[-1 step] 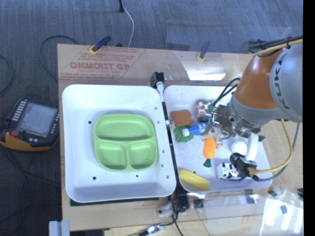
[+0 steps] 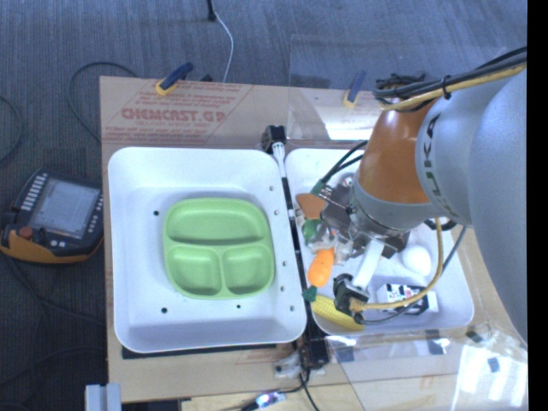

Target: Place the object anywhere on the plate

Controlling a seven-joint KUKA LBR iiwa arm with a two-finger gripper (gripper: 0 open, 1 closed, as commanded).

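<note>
Orange toy carrot [image 2: 319, 266] looks like the obj. in play: it lies tilted in the right bin [image 2: 318, 171], just right of the green plate [image 2: 219, 221] w/ the two bin walls between them, so nothing is on the plate yet. The plate sits flat in the middle of the left bin [image 2: 137, 229], three compartments up and bare, prob. parked there so a drop anywhere over it counts. Gripper [image 2: 341, 240] hangs low over the clutter right of the plate, right by the carrot's upper end. The wrist blocks my line of sight, so I can't tell if it's open or shut, or if it has hold of anything. The arm [image 2: 402, 161] leans in from the far side away from the plate, which is why its bulk hides much of that bin. Other bits are crowded on the same side of the plate: a yellow banana-like toy [image 2: 330, 313] nearer me than the carrot, a brown piece [image 2: 310, 204] and a small green bit [image 2: 312, 227] above it, and a white egg [image 2: 417, 259] farther from the plate. My guess: still at the pick stage. The tight pile means a neighbour could get nudged or grabbed instead, and the carry must clear both walls to reach the plate.
</note>
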